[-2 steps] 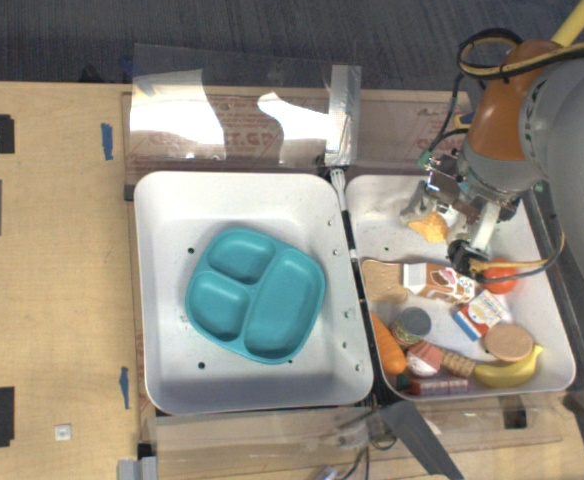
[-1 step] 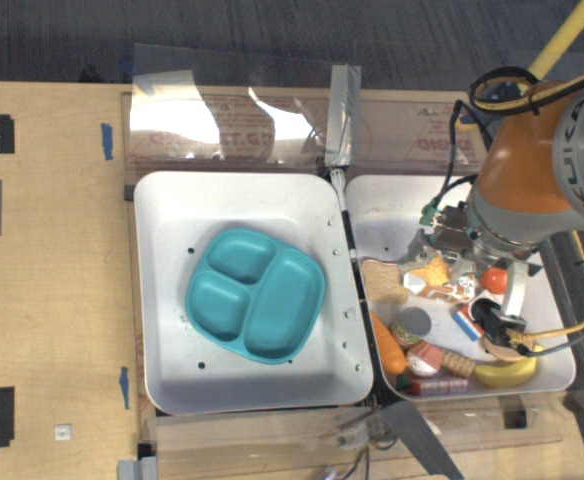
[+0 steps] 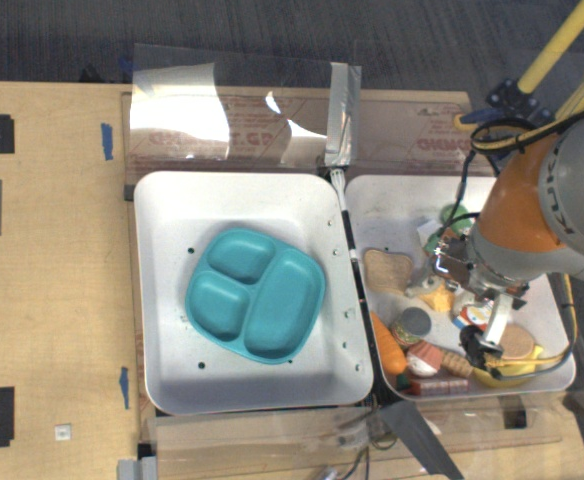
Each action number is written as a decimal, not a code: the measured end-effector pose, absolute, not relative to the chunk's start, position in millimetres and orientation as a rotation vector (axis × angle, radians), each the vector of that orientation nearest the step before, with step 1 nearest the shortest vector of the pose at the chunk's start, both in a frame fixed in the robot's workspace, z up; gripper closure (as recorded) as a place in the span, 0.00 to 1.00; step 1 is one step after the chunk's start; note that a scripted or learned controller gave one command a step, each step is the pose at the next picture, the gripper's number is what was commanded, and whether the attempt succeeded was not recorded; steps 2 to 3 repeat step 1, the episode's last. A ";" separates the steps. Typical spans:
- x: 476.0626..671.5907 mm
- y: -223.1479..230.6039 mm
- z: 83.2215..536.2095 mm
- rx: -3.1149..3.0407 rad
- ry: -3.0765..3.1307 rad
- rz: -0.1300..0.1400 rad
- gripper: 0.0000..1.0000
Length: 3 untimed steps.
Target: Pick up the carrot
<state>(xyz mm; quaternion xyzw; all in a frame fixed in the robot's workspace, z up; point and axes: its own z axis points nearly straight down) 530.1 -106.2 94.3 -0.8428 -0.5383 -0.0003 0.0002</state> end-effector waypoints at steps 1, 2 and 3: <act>528.5 -71.7 188.0 -2.746 -1.531 -0.011 1.00; 528.5 -71.7 188.0 -2.746 -1.531 -0.011 1.00; 528.5 -71.7 188.0 -2.746 -1.531 -0.011 1.00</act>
